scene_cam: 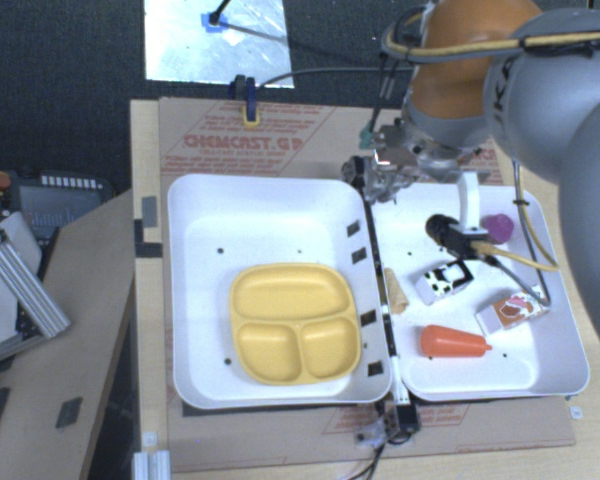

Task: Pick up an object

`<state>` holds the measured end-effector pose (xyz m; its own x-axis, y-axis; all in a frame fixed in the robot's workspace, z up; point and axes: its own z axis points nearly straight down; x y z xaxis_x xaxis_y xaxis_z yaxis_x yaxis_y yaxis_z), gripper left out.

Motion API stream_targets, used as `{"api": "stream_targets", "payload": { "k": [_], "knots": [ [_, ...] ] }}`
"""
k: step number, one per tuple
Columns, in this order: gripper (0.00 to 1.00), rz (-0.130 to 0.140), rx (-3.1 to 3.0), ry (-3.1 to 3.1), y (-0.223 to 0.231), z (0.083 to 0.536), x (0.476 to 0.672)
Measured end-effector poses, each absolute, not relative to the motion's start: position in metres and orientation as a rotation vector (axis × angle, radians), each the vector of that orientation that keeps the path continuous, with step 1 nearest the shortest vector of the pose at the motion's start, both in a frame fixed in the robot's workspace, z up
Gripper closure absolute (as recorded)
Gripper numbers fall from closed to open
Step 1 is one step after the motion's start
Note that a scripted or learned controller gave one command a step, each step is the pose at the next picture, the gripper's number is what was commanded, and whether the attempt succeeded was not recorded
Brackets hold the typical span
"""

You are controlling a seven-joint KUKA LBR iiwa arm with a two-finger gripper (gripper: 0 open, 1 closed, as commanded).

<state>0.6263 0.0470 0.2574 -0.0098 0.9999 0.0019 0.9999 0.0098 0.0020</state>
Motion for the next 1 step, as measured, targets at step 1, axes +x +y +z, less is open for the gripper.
{"api": "stream_targets", "payload": {
  "k": [1],
  "knots": [
    [1.0, 0.002, 2.212, 2.234, 0.104, 0.2373, 0.6237]
  ]
}}
